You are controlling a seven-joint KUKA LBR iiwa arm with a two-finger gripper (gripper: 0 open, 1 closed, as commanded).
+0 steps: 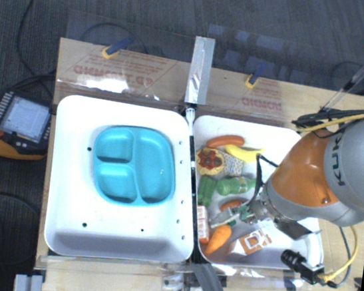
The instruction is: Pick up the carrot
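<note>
Off to the gripper's far left, the blue plate (133,165) sits alone in the left bin (63,226), with plenty of open room there. Just below-left of the gripper (248,212), the carrot (218,239) lies on the right bin's (312,250) floor near the front wall, not lifted yet, so the pick remains to do. Toy food crowds its upper left. I can't tell how the tool is set.
</note>
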